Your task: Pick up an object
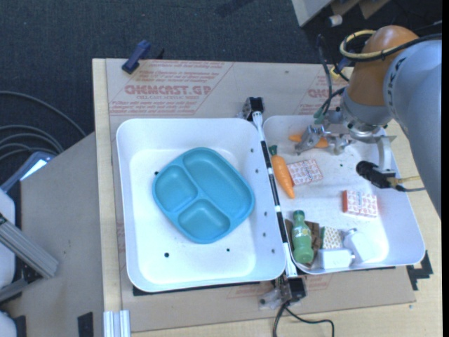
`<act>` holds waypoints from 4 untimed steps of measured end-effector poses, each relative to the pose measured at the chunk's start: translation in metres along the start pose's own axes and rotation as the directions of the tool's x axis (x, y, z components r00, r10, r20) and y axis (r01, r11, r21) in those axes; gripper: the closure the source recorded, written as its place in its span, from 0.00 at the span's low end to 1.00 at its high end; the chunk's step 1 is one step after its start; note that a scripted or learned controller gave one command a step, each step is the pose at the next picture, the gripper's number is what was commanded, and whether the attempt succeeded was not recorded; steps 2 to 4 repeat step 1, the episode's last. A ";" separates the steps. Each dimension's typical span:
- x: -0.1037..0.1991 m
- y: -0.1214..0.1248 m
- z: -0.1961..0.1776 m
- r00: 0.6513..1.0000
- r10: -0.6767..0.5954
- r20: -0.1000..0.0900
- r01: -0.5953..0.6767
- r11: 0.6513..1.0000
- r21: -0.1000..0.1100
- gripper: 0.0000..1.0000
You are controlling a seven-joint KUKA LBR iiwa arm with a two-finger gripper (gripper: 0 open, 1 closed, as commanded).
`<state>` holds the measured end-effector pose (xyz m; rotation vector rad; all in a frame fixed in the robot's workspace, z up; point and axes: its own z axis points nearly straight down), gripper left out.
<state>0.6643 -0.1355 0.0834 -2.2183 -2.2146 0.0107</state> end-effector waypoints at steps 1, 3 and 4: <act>0.025 0.000 0.000 1.000 -0.002 -0.001 0.002 1.000 0.000 0.00; 0.025 0.000 0.000 1.000 -0.002 -0.001 0.002 1.000 0.000 0.00; 0.025 0.000 0.000 1.000 -0.002 -0.001 0.002 1.000 0.000 0.00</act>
